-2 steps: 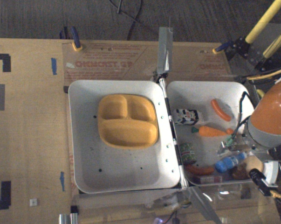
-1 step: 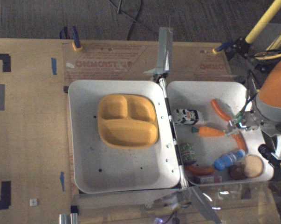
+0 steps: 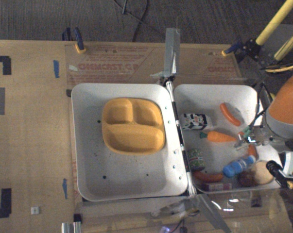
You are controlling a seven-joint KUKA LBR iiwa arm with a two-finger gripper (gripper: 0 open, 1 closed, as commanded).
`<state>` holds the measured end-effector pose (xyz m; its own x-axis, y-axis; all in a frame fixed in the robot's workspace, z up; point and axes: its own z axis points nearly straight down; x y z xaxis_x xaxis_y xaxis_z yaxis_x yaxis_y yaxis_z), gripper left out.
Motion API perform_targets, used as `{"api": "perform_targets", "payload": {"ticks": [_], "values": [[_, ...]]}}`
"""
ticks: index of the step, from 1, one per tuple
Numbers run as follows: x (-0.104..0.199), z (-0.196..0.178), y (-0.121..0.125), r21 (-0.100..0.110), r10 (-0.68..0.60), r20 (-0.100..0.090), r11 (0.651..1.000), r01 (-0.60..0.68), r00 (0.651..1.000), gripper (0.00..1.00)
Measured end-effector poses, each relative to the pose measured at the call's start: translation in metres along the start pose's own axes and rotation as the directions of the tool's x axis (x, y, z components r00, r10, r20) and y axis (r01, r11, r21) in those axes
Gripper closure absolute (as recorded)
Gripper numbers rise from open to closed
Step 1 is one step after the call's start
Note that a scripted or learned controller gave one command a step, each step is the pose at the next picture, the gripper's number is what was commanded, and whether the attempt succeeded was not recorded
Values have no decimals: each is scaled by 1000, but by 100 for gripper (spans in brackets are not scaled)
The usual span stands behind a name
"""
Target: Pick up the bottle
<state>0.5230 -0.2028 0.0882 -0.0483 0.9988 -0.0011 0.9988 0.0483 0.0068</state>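
Bottle: small, blue with white cap, lying on its side.

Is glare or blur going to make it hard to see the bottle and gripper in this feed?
Camera view: soft overall, fine detail smeared; the blue bottle still reads clearly against the white right bin. Bright reflections streak the clear edge below that bin. The gripper is small, dark and blurred, so its fingers cannot be made out.

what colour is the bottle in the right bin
Blue, with a white cap; the bottle shows clearly in the camera view.
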Motion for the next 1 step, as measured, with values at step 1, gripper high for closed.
{"api": "perform_targets", "payload": {"ticks": [1], "values": [[7, -3, 3, -2, -10, -11, 1000, 10, 1000, 0]]}}
